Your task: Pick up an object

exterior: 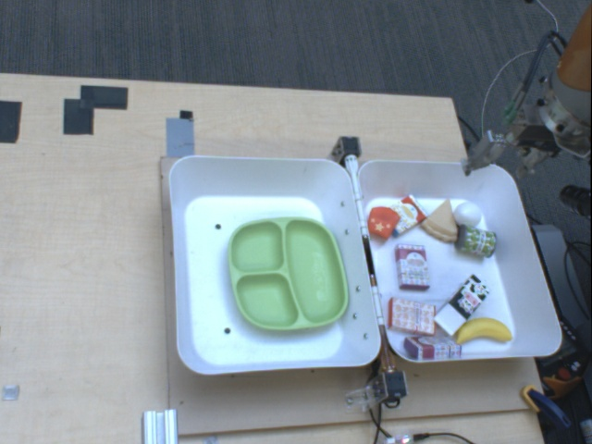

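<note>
The right bin (532, 276) holds every candidate — banana (484, 330) at its near corner, red cartons, a small can. The gripper (518, 146) hangs above its far corner; fingers indistinct, cannot tell. Nothing lifted — the pick remains.
</note>
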Controlling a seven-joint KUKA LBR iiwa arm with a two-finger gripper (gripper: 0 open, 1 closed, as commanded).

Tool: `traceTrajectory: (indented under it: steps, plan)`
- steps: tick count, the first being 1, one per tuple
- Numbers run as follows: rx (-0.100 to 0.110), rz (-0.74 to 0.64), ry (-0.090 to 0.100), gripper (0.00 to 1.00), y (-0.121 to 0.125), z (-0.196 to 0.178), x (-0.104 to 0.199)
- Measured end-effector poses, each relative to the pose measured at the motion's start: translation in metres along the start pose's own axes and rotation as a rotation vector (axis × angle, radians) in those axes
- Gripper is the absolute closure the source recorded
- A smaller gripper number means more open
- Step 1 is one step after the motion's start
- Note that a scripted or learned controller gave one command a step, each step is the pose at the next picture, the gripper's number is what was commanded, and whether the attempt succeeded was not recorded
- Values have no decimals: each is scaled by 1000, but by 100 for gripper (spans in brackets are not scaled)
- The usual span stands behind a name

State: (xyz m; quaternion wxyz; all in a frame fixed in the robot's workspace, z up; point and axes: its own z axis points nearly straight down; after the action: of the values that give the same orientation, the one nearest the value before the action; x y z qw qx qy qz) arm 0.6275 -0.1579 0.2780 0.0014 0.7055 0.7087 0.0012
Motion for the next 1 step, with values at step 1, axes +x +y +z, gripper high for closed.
traceTrajectory:
  steps: [1]
  plan:
    - [-2, 1, 0, 0, -58, 174, -22]
